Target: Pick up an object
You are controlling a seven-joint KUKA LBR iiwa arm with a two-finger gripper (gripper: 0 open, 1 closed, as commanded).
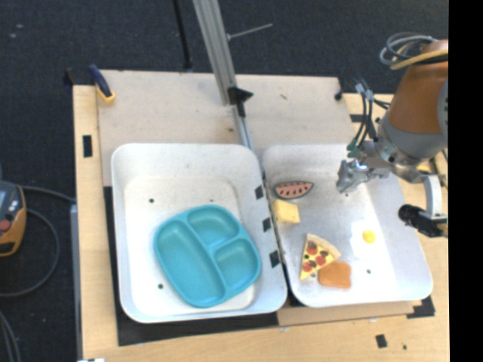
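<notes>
While the pincer (349, 178) hangs over the right bin (392, 277), its state cannot be told; nothing visibly held.

Blue divided plate (207, 255), left bin (136, 164)

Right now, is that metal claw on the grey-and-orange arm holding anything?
Two-finger metal gripper: above the right shallow white bin; open or shut cannot be told.

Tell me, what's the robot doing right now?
Hand above right bin, holding nothing seen. Watermelon slice nearest, cheese beside it. Nothing in the way.
</notes>
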